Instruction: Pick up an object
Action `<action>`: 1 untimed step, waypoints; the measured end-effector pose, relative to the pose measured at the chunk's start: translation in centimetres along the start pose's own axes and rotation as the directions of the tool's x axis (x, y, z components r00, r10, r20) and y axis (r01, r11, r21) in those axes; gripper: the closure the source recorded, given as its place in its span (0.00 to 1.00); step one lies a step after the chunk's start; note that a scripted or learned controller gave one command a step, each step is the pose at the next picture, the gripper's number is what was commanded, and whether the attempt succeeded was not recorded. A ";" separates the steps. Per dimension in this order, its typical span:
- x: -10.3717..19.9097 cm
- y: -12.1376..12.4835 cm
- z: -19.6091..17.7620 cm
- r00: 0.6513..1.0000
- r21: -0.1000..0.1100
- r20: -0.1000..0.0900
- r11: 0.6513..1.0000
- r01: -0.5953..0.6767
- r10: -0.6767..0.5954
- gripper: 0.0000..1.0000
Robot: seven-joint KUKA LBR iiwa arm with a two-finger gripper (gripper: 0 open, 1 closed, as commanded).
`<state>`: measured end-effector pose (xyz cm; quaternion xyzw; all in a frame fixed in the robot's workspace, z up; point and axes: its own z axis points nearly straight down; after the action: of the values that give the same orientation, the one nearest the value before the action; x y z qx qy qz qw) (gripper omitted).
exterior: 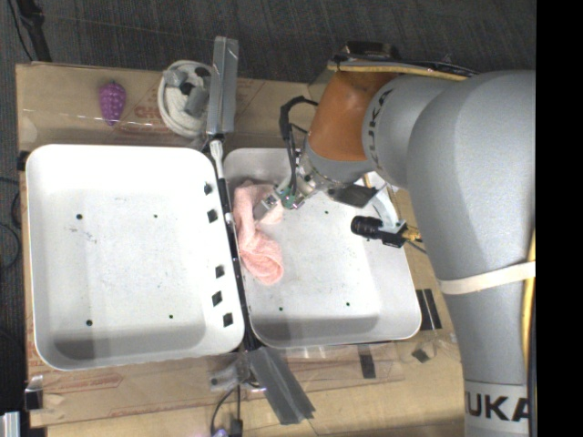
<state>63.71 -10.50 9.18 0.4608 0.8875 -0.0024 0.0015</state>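
A crumpled pink cloth (pixel 256 235) lies in the right bin (pixel 339 321), against its left wall. The grey arm with the orange band reaches in from the right over that bin. My gripper (pixel 275 204) is low at the cloth's upper right edge, touching or just above it. The wrist hides most of it.
The left bin (pixel 118 335) sits beside the right one, with a row of black clips (pixel 219 271) along the divider. On the bench behind the bins lie a purple grape-like object (pixel 112 101) and a white coil of cable (pixel 185 94). A grey bracket (pixel 222 85) stands at the back.
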 end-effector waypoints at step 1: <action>0.1 0.1 -0.7 1.000 0.002 -0.004 1.000 0.003 -0.003 1.00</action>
<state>63.71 -10.38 9.91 0.4597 0.8881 -0.0022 -0.0008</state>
